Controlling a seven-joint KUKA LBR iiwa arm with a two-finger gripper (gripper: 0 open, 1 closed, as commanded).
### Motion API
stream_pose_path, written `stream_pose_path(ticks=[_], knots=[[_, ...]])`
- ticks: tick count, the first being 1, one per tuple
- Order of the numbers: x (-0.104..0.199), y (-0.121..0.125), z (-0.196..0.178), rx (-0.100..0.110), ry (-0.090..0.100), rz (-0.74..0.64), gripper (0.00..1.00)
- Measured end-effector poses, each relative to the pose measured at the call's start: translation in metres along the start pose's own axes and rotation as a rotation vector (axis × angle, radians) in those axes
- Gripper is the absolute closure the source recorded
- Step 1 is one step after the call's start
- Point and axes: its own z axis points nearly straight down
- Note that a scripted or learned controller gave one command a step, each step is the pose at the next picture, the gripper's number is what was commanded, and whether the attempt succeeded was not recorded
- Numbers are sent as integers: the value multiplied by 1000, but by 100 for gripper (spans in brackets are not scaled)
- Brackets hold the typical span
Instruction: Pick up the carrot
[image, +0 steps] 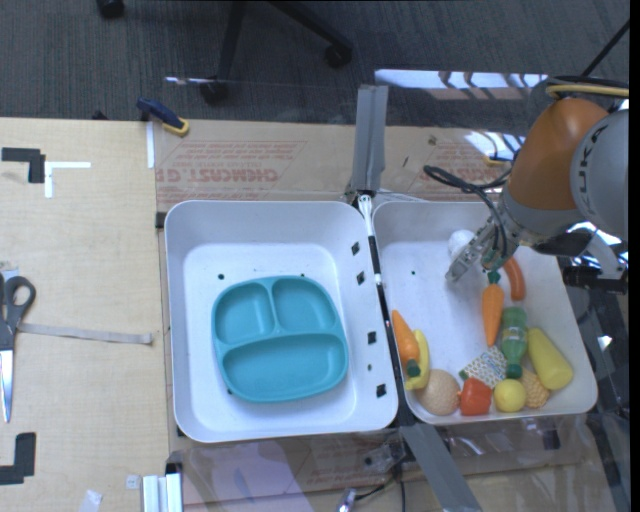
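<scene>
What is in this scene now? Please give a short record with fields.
left bin: holds a teal divided plate
right bin: holds toy foods along the near side
carrot: lies in the right bin, green top toward the pincer
pincer: just above the carrot's top, not holding it
bench, left: scissors

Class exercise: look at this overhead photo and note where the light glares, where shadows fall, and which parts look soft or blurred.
Camera view: bright glare streaks the floor strip above the right bin; the blue plate casts only a faint shadow, so light is diffuse; the pincer looks soft beside the carrot; the scissors stay fairly sharp.
</scene>
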Motion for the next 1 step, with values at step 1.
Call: stream_pose_path(ticks=[1], knots=[[5,-77,-1,0,1,-250,100]])
